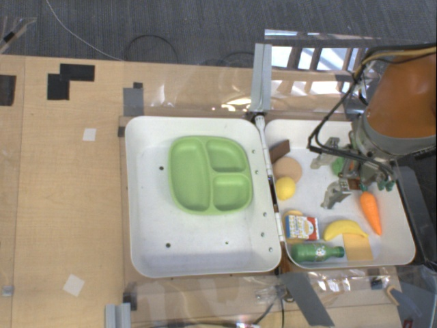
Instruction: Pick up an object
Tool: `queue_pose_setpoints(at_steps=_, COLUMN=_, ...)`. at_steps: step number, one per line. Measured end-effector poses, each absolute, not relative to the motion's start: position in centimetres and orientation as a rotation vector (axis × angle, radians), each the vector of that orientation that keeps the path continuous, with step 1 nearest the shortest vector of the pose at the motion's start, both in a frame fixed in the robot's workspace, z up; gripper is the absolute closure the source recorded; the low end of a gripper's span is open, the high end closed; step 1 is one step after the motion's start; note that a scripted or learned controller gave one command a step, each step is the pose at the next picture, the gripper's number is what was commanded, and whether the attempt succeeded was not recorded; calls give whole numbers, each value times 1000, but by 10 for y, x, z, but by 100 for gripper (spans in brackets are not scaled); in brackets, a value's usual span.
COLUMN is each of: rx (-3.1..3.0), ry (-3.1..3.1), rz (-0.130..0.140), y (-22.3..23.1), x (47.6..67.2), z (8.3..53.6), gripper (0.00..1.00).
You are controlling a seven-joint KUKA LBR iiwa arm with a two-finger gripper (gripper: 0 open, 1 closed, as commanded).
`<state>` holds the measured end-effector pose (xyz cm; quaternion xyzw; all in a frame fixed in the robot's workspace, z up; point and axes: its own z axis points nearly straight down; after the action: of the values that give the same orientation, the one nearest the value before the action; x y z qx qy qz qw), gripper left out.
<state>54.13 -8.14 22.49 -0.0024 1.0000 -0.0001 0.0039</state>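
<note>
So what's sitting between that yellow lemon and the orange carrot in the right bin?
In the camera view, the arm's metal tool hangs between the round yellow lemon and the orange carrot, over bare white bin floor.

We find no text, number or brand that can be read anywhere. The small rectangular carton with red, blue and white printing (301, 227) in the right-hand white bin (396, 251) carries a printed face, but its lettering is too small and blurred for us to make out. The green glass-look bottle lying on its side (318, 253) bears a pale label, and that too stays illegible to us.
</note>
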Motion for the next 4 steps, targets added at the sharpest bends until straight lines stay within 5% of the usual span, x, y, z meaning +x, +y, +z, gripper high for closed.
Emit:
queue_pose_setpoints(at_steps=1, rx=-227, ry=3103, rz=-10, y=-88, x=552, z=108, gripper=0)
queue_pose_setpoints(at_steps=2, rx=-553, ry=3077, rz=-10, y=-169, x=580, z=90, gripper=0)
queue_pose_setpoints(at_steps=3, rx=-681, ry=3054, rz=-10, y=-206, x=582, z=89, gripper=0)
queue_pose_setpoints(at_steps=4, rx=-759, ry=3033, rz=-4, y=-134, x=597, z=89, gripper=0)
